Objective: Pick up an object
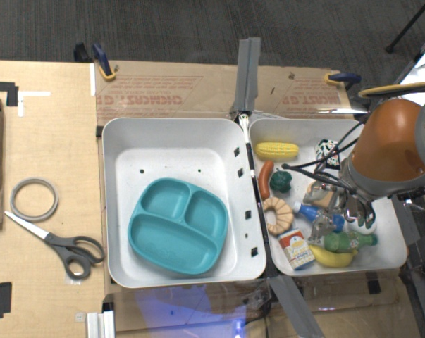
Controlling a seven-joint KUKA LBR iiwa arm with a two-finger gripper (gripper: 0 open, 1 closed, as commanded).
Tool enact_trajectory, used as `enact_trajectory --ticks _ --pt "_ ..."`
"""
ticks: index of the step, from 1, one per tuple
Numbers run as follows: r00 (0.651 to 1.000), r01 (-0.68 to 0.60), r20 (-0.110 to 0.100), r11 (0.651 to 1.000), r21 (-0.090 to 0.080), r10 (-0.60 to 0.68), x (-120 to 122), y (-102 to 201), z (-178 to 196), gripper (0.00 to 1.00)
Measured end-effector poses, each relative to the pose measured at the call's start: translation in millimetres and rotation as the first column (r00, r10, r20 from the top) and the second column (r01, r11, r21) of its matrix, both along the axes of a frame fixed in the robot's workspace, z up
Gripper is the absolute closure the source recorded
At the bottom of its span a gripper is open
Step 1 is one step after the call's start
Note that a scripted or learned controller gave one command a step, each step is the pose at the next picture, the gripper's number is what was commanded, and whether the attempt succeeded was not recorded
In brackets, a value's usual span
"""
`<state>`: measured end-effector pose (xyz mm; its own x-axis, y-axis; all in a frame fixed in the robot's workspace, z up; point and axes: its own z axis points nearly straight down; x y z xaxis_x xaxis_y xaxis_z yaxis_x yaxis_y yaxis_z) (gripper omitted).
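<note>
The right bin (392,255) holds several toy foods: a yellow corn cob (277,149), a red sausage (266,177), a dark green broccoli (281,181), a tan pastry (278,214), a small carton (295,249), a banana (332,257), a green bottle (347,241) and a blue bottle (309,211). My gripper (330,213) hangs low over the middle of this bin, just above the blue and green bottles, under the orange wrist band (388,146). Metal parts and cables hide what lies directly beneath it.
The left bin (120,146) contains a teal divided plate (178,225). Scissors (60,243) and a tape roll (34,198) lie on the bench at the left. A black-and-white object (327,148) sits at the right bin's back.
</note>
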<state>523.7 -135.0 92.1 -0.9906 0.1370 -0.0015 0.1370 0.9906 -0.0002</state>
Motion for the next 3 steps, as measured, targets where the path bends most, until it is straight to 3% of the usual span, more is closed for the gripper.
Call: enact_trajectory --ticks 1,3 --pt "0.991 0.137 0.002 0.991 0.0 -0.137 71 43 0 0.0" --pt "0.982 0.187 0.008 0.982 0.0 -0.187 -44 41 2 0.0"
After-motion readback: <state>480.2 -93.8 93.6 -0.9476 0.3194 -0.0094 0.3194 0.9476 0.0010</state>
